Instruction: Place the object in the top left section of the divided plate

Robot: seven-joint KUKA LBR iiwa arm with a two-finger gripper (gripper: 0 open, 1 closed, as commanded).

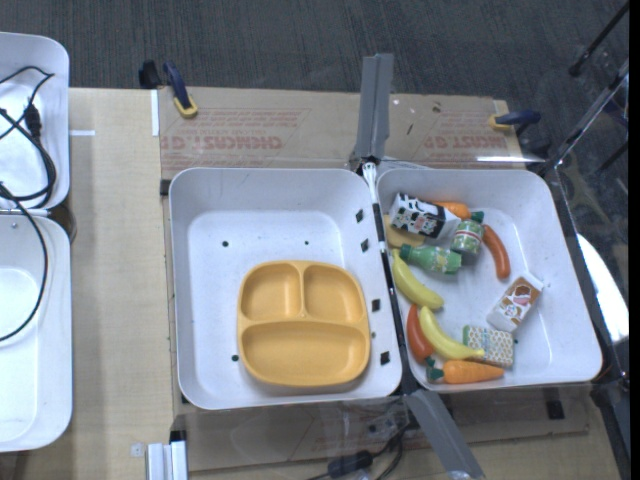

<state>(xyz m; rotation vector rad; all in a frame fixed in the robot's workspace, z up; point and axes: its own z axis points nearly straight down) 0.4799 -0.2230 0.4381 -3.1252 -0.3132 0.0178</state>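
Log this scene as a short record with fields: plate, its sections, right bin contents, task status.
plate: yellow divided plate in the left bin
sections: two small ones at the far side, one large at the near side, nothing in them
right bin contents: right bin holds two bananas, a carrot, a green bottle, a small carton and other toy food
task status: not yet done

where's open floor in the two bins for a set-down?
Left bin: bare floor above and left of the yellow divided plate, whose three sections hold nothing. Right bin: crowded along its left side and bottom with bananas, a carrot and a green bottle; bare patch right of the small carton and along the top right.
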